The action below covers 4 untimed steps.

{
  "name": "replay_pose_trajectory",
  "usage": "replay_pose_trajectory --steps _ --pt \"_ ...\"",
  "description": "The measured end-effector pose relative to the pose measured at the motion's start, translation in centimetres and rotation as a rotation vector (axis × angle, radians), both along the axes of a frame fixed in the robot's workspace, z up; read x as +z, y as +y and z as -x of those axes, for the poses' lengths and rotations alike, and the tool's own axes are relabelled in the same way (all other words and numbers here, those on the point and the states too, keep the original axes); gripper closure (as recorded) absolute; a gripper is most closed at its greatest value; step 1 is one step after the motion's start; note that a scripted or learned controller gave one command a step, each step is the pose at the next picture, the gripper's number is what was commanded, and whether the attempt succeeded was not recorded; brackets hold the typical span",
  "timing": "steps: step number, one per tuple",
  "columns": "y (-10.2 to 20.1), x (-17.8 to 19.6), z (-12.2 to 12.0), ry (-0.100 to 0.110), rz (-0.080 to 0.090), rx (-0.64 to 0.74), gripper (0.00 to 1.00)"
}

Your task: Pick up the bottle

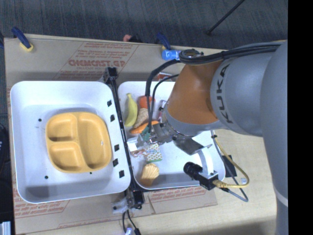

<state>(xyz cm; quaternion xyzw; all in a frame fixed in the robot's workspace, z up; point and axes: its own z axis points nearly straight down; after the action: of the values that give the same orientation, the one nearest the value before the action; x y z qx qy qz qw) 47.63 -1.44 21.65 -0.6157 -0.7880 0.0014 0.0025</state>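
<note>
My gripper (146, 141) reaches down into the left half of the right bin (171, 180), under the arm's orange band (195, 97). It hangs low over a small patterned item (153, 153). A pale beige oblong item (142, 116) lies just behind the gripper, between a yellow banana (131, 110) and an orange carrot-like piece (140, 129). I cannot tell whether that beige item is the bottle. The arm hides much of the right bin's far and right side.
A red-orange item (145, 102) sits at the bin's back by the banana. A yellow ridged item (150, 173) lies near the front wall. The left bin (29, 97) holds a yellow divided plate (78, 141). A black cylinder with cable (194, 170) hangs off the wrist.
</note>
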Motion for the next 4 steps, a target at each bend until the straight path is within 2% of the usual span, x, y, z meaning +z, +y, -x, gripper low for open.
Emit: replay_pose_trajectory --steps 1,2,3,4 --pt "7.8 -2.5 0.1 0.001 -0.001 0.242 1.00" --pt "1.9 6.0 0.0 -0.005 0.001 0.310 1.00" --pt "7.5 0.7 0.1 -0.001 0.000 0.180 1.00" --pt "5.1 8.2 -0.1 -0.006 0.000 0.573 1.00"
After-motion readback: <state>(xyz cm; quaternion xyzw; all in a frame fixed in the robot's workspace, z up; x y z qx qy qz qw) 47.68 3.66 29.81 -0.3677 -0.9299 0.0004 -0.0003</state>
